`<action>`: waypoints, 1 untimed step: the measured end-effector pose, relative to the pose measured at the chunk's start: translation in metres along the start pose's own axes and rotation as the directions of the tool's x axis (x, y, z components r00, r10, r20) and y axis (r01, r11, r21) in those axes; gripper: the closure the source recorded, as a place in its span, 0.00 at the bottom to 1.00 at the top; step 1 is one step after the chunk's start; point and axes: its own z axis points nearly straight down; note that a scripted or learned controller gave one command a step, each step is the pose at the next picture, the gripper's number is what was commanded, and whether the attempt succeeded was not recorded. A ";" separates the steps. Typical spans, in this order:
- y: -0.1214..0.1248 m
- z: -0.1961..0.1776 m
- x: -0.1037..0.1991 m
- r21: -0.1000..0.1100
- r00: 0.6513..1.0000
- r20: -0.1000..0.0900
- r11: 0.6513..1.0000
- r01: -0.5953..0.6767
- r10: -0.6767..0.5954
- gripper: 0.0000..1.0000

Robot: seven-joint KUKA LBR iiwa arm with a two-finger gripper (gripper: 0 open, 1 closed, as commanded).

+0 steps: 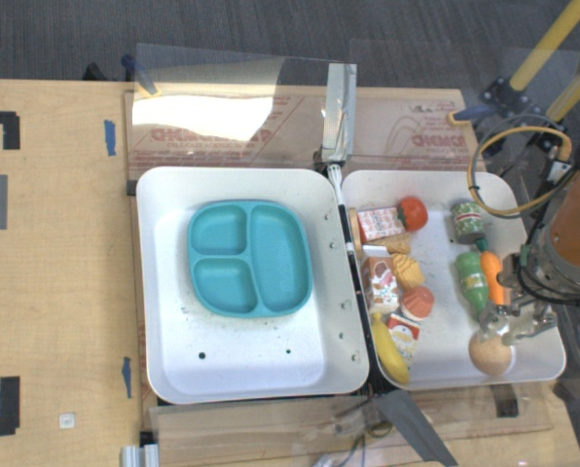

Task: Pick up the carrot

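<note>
Carrot (493, 274) in right bin (538, 363) — near its right wall, touching a green vegetable (471, 279), gripper (505, 321) low just below the carrot, above an onion (490, 354), grip state impossible to tell, teal tray (250, 259) in left bin (163, 290).

Carrot (493, 274): small, orange, elongated, lying lengthwise against the right side of the green cucumber (472, 278), touching it along its flank.
</note>
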 end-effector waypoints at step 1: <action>-0.012 -0.035 -0.084 0.009 0.996 0.005 0.996 -0.086 0.085 1.00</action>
